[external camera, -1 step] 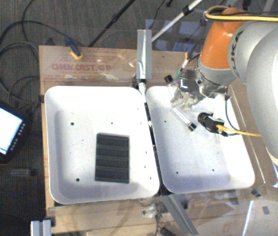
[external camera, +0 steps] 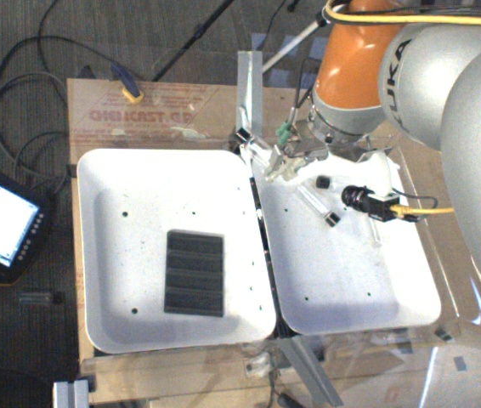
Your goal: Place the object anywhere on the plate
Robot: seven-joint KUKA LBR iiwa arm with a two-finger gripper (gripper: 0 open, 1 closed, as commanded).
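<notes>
The plate [external camera: 194, 272] is a dark ribbed rectangle lying flat in the left bin [external camera: 113, 185], towards its near side. A small pale object [external camera: 277, 166] lies in the far left corner of the right bin [external camera: 368, 287], close to the wall between the bins. My gripper [external camera: 327, 201] hangs over the far part of the right bin, to the right of that object. Its two clear fingers with black tips [external camera: 332, 219] stand apart, and nothing shows between them. The orange wrist band [external camera: 355, 53] sits above it.
A black part with a yellow cable [external camera: 368, 201] juts from the wrist over the right bin. A metal post [external camera: 249, 92] stands behind the bins' shared wall. A handheld screen [external camera: 1, 225] lies off the bench to the left.
</notes>
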